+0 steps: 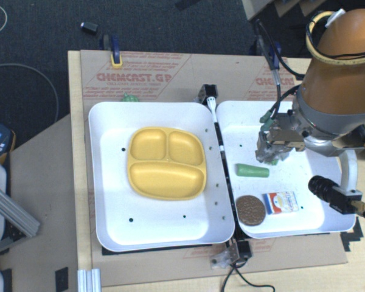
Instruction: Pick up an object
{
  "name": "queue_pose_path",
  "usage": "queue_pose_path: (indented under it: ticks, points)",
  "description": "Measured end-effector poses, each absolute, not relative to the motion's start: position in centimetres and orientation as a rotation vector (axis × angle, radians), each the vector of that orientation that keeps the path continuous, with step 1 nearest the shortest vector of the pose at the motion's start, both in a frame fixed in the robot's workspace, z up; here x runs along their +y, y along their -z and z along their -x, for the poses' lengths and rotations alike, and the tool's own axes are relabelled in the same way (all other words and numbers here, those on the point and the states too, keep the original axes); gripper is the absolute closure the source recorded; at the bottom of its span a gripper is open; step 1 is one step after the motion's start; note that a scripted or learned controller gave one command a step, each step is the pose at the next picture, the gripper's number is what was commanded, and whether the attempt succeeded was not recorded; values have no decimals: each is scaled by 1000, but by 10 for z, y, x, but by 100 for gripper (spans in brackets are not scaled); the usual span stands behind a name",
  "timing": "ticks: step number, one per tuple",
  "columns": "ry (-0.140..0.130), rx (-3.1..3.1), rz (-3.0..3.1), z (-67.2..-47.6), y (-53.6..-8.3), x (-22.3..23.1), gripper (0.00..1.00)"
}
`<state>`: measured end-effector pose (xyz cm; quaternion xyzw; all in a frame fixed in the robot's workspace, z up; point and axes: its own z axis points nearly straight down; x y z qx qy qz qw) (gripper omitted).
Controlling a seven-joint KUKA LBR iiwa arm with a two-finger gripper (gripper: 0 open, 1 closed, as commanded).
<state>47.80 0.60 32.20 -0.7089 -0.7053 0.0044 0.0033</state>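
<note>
**Claw Hung Over the Right Bin, Above a Green Stick**

The grey metal two-finger claw [271,154] hung over the upper middle of the shallow white right-hand bin [328,224], at the end of the grey arm with its broad orange band [344,59], which reached in from the right of the camera view. Whether the claw was parted or closed could not be told: its tips blurred into a dark metallic cluster, and nothing could be made out between them.

Just below the claw lay a short green cylindrical stick [252,171], flat on the bin floor and pointing roughly left to right. It sat apart from the claw's tips, though close beneath them. Further toward the near edge of the same bin rested a round dark brown biscuit-like disc [251,210], and just to its right a small white packet with blue and red printing [280,202], slightly tilted. The disc and packet were near each other; whether they touched could not be told.

The shallow white left-hand bin [109,212] held a yellow plastic divided plate with three compartments [167,163], sitting about the middle of the bin floor. Both bins stood side by side on a brown cardboard-covered bench [170,72] bearing red lettering.
</note>
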Motion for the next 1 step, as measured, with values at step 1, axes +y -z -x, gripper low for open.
queue_pose_path:
  ticks: [1]
  points:
    - [20,-2235,2219,-480,-432,68,100]
